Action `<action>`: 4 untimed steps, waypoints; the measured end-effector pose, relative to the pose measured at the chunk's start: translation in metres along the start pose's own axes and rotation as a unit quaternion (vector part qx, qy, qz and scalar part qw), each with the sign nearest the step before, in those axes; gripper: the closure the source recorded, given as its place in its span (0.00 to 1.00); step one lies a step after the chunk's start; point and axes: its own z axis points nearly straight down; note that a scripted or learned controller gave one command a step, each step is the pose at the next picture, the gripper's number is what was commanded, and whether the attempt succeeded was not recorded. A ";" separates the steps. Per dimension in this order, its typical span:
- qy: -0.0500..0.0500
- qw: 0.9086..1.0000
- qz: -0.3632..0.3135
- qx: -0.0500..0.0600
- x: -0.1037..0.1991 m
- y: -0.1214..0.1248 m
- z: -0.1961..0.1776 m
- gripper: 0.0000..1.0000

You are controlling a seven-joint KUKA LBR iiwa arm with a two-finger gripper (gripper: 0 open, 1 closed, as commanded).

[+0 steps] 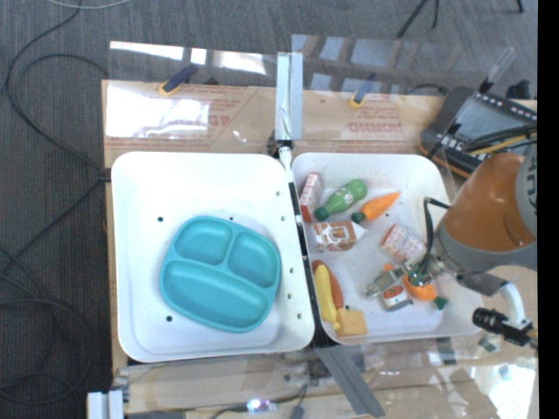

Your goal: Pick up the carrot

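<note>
The carrot point(378, 206) is orange with a green leafy end and lies flat in the upper middle of the right bin point(437, 175), pointing up and to the right. My gripper point(395, 283) is low in the bin's lower right part, well below the carrot and apart from it. It hovers over a small red and orange item point(397, 298). The arm's orange band point(485, 206) rises at the bin's right side.
A green bottle point(342, 199) lies just left of the carrot, beside a small carton point(309, 191). A brown box point(335, 235), a pink packet point(403, 243), a yellow banana point(325, 288) and a cheese wedge point(352, 323) share the bin. The left bin point(140, 182) holds a teal divided plate point(220, 271).
</note>
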 end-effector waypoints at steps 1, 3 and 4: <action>0.000 1.000 -0.001 -0.004 0.000 0.004 -0.012 1.00; 0.001 0.992 0.128 -0.005 -0.037 -0.009 -0.005 0.00; 0.004 0.978 0.209 0.004 -0.048 0.039 -0.002 0.00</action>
